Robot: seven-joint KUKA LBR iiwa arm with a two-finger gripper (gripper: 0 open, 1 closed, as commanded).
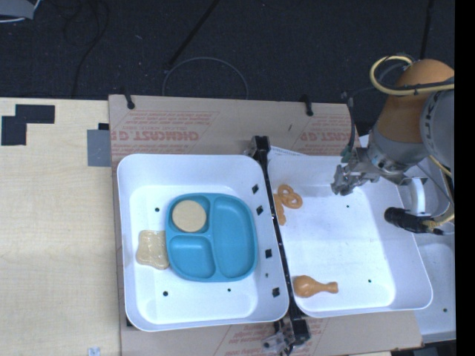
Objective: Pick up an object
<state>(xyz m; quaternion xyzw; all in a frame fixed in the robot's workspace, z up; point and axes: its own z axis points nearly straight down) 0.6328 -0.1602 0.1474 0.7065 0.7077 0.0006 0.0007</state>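
Gripper (346,182) state: we can't tell | pos: right bin (371,277) rear edge | risk: pretzel (288,197) hugs divider wall, drumstick (315,286) rounded, we expect slip/miss.

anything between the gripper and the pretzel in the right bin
No. In the camera view the stretch of white bin floor between the gripper and the pretzel is bare; the drumstick-shaped toy lies well below that line.

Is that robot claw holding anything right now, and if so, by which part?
Nothing is held. The gripper hangs over the right bin, apart from the pretzel and the chicken drumstick.
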